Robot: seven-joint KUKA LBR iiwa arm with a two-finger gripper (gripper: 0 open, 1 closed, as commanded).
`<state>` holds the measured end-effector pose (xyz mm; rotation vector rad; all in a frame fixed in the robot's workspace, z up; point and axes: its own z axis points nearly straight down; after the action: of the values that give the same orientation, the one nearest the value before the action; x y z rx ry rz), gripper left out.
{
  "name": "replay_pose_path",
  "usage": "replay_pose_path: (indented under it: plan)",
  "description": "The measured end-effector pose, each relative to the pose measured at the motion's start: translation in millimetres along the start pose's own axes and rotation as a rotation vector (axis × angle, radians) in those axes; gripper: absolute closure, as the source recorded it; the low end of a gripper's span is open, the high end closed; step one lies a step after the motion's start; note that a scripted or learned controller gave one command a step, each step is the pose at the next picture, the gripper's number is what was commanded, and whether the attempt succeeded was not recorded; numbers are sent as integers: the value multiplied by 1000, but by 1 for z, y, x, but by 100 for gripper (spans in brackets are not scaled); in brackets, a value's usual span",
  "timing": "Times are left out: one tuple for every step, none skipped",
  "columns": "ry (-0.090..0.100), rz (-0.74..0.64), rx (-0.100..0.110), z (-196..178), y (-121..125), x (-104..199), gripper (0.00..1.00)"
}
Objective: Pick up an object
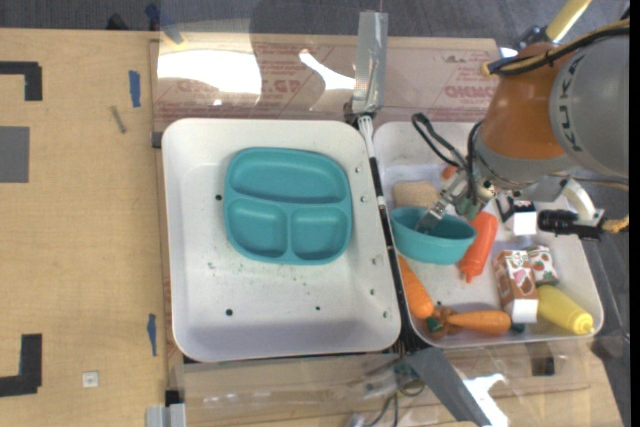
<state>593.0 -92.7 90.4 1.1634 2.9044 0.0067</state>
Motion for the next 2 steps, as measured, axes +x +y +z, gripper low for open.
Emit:
replay_pose_path:
  plan:
    - [1, 95, 2, -1, -61, 25, 0]
    - [-1, 280, -2, -1, -103, 51, 0]
